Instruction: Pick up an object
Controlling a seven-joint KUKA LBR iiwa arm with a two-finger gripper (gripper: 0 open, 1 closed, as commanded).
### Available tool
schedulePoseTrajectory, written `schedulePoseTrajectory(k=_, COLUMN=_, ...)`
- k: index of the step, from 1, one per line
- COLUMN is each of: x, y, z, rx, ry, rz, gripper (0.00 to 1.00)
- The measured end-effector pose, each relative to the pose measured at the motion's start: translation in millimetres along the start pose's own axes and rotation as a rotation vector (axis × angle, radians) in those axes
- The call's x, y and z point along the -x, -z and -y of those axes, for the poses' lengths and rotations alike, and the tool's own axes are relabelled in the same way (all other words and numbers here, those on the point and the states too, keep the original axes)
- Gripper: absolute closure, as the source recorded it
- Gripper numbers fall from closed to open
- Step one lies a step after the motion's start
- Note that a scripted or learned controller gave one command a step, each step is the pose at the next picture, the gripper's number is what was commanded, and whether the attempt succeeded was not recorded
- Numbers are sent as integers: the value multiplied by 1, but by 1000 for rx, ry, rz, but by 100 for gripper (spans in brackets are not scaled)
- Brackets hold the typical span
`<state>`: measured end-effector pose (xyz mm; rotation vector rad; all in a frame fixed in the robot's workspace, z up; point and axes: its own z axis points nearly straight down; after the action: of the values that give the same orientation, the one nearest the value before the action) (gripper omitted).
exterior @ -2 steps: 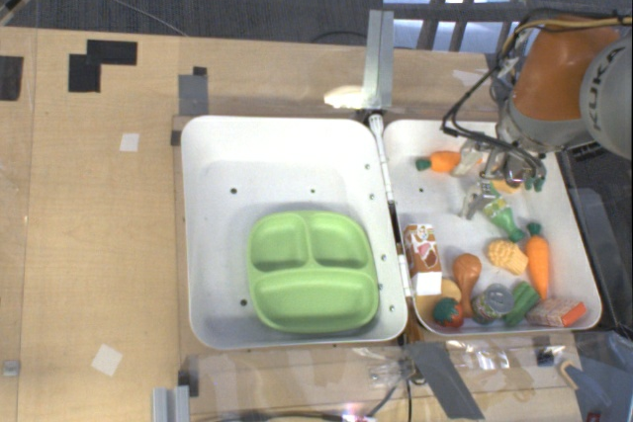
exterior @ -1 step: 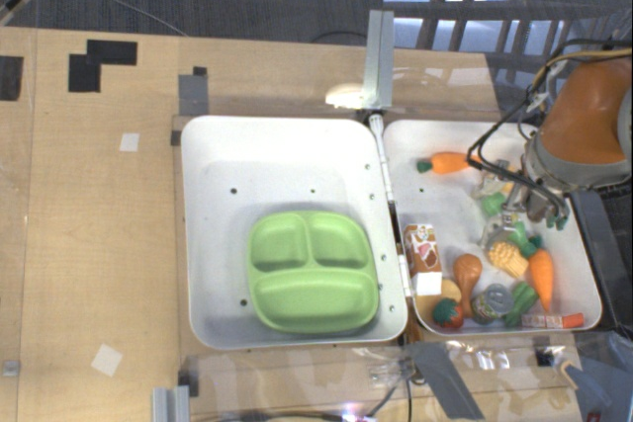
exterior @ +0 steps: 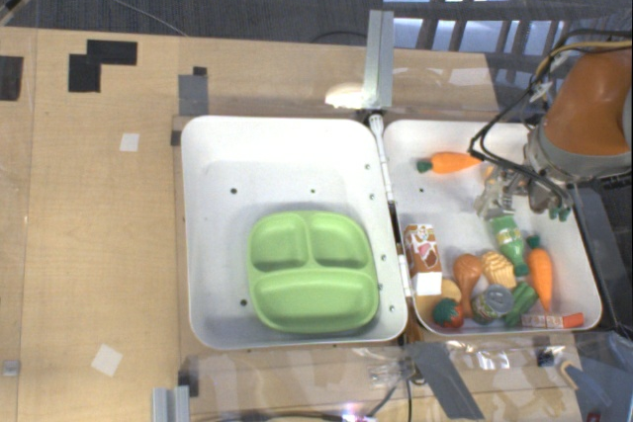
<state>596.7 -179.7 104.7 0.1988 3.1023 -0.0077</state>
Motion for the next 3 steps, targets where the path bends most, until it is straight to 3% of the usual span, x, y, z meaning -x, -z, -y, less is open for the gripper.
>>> schedulePoseTrajectory(k=1, x=12, y=157, z=-56, rx=3, ry=-70, rz=-10, gripper=100)
schedulePoseTrajectory(k=2, x=57, y=157, z=-56, rx=5, ry=160, rz=-20, gripper=100)
schedulePoseTrajectory(k=3, x=80, y=181, z=-6, rx=5, ry=370, rz=-17, gripper=100)
